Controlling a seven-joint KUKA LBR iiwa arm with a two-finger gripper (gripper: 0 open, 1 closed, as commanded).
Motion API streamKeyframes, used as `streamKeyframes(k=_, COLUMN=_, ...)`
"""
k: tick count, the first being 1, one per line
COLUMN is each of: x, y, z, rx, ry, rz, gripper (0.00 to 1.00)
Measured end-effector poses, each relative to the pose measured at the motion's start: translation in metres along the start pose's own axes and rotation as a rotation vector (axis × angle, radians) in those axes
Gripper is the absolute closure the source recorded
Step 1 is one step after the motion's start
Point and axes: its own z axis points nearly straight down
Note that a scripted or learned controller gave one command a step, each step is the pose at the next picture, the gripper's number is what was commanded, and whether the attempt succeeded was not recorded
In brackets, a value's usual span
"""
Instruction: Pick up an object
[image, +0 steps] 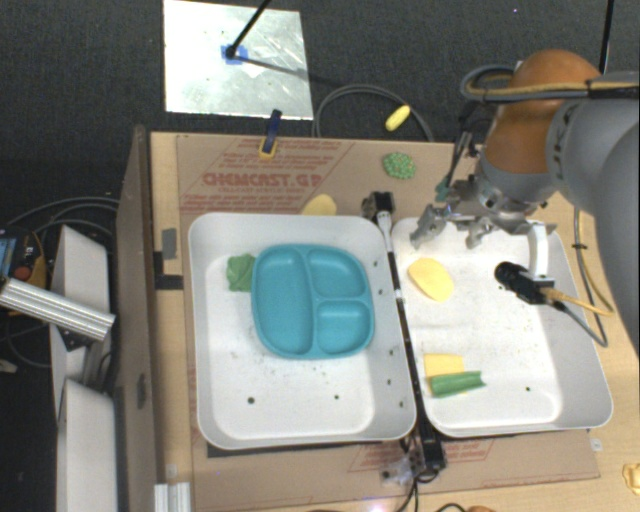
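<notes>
The hand (449, 230) hung over the 12 o'clock edge of the right bin (560, 400), its two fingers (420, 227) spread apart with nothing between them. Just toward 6 o'clock from it a yellow oval piece (430, 279) lay on the bin floor, apart from the fingertips. Nearer the bin's 6 o'clock side sat a yellow block (444, 364), and a green strip (458, 382) touched its near edge.

The left bin (225, 400) held a blue divided plate (312, 301). A green scrap (240, 272), perhaps a leaf, was tucked against the plate's 9 o'clock rim.

On the brown worktop (250, 175) beyond the bins, a green round thing (400, 165) lay at 12 o'clock from the hand. A pale yellow thing (320, 206) sat at the left bin's 12 o'clock edge.
</notes>
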Motion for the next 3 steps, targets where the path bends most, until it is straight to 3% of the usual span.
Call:
streamKeyframes(k=1, x=-0.039, y=-0.007, z=0.111, rx=0.012, ry=-0.002, rz=0.01, gripper=0.0)
streamKeyframes(k=2, x=-0.036, y=-0.005, z=0.105, rx=0.005, ry=-0.001, rz=0.007, gripper=0.0)
streamKeyframes(k=3, x=-0.036, y=-0.003, z=0.093, rx=0.002, ry=-0.001, rz=0.006, gripper=1.0)
